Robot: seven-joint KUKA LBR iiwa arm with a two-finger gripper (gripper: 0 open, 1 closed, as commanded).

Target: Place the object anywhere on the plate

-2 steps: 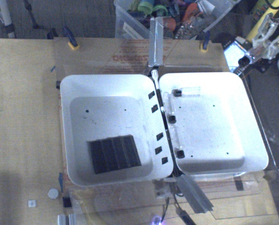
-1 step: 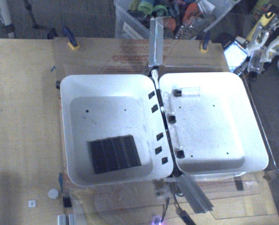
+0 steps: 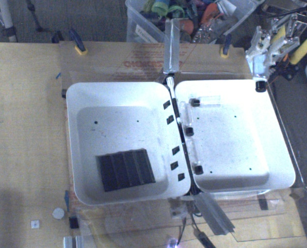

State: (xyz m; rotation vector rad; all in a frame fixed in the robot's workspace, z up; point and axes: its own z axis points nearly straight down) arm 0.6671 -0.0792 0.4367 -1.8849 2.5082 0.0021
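Observation:
A dark, ridged rectangular slab (image 3: pixel 126 169) lies flat in the front part of the left white bin (image 3: pixel 91 99), slightly rotated. It may be the plate, but I cannot tell for sure. In the right white bin (image 3: pixel 256 138), a clear, almost transparent piece with a black end (image 3: pixel 204 102) lies near the back left corner. More clear pieces with black ends (image 3: pixel 189 131) (image 3: pixel 197 169) run along that bin's left wall. They are too faint to tell whether they are loose objects or fittings.
Small black tabs (image 3: pixel 174 150) line the divider between the bins. A metal bar (image 3: pixel 170 45) runs back from the divider. Behind stands a clear tub of colourful items (image 3: pixel 189 6). Cluttered equipment (image 3: pixel 277 40) sits at the back right. Blue clamps (image 3: pixel 79 44) hold the board.

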